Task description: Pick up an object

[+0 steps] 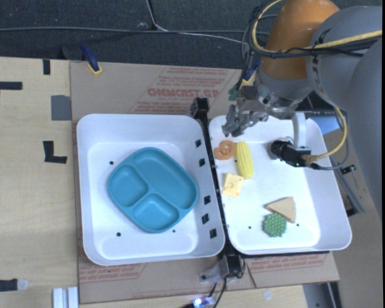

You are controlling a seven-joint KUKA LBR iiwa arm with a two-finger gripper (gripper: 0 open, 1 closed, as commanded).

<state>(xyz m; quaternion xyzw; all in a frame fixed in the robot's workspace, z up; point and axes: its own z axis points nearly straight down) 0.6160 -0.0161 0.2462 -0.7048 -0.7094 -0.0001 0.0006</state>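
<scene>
Gripper (235, 126) above right bin's (321, 236) far-left corner; finger state: cannot tell. Just below it: corn cob (244, 159), long axis near-to-far, beside orange ring (225, 149).

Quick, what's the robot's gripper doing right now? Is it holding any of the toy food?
Gripper: holding nothing, hanging above the right bin near the orange slice and corn cob; open or closed cannot be told.

In my right-hand white bin (321, 233) lie a yellow plastic corn cob (244, 159), an orange ring-shaped slice (225, 149), a pale yellow cheese chunk (232, 185), a tan bread wedge (282, 208) and a green bumpy broccoli floret (274, 224).
</scene>
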